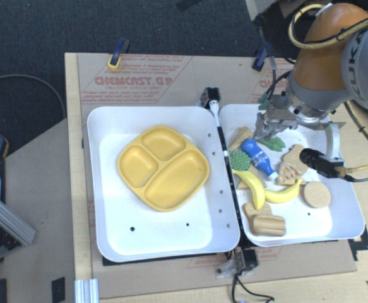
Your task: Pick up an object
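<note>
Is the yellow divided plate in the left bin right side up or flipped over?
Right side up. The yellow divided plate lies flat in the left bin, its three hollow compartments facing up with raised rims between them.

Small toys are lying clustered in the right bin (354,223), right of frame centre: a yellow banana (266,193) curving low, a blue bottle (257,156) tilting above it, a green piece (240,160) touching the bottle's left.
</note>
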You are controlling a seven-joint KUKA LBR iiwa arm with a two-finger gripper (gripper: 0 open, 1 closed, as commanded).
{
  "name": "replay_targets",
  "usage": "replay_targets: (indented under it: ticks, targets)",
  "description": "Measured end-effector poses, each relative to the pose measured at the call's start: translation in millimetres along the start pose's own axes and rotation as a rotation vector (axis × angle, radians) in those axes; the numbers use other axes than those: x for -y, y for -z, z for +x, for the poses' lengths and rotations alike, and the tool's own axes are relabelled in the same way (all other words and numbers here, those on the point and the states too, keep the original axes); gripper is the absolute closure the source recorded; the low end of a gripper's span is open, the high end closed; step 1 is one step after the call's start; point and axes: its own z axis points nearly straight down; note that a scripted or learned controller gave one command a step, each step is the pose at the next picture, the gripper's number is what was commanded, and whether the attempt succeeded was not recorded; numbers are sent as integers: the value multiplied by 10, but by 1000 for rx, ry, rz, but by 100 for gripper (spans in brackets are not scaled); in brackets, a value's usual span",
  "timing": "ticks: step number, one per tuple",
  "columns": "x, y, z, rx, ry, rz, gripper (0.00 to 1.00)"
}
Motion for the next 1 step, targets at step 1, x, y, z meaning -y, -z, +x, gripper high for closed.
replay_targets:
  ticks: [1]
  targets:
    - [328, 54, 256, 1, -1, -1, 100]
